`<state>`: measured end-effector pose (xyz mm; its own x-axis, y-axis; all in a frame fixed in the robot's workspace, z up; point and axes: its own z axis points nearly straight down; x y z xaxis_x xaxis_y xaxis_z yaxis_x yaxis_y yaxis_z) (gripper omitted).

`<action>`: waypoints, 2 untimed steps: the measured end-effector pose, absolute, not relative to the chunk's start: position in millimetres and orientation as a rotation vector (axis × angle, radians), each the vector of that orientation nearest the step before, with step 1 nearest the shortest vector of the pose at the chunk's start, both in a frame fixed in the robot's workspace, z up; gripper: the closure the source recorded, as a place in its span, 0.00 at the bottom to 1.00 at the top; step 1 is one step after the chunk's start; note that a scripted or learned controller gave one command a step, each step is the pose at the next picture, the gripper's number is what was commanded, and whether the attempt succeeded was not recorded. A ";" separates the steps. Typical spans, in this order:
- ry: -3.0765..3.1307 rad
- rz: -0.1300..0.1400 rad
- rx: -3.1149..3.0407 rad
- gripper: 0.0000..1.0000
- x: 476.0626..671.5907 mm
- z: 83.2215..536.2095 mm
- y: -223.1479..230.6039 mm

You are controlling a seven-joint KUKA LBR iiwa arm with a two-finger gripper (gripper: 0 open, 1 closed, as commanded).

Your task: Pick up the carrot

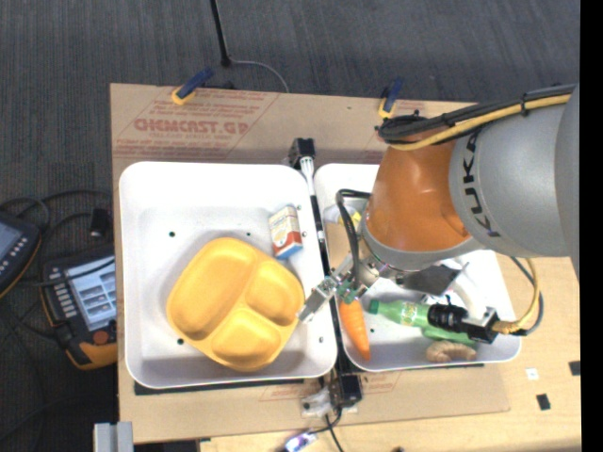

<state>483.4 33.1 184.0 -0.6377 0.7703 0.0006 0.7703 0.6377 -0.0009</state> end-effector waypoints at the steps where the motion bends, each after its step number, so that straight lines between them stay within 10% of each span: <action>1: -3.120 0.000 -0.368 0.00 483.8 184.3 10.9; 2: -3.139 -0.001 0.148 0.00 483.8 184.4 19.2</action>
<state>483.8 19.2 184.4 -0.9956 -0.0942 -0.0008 -0.0942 0.9956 0.0006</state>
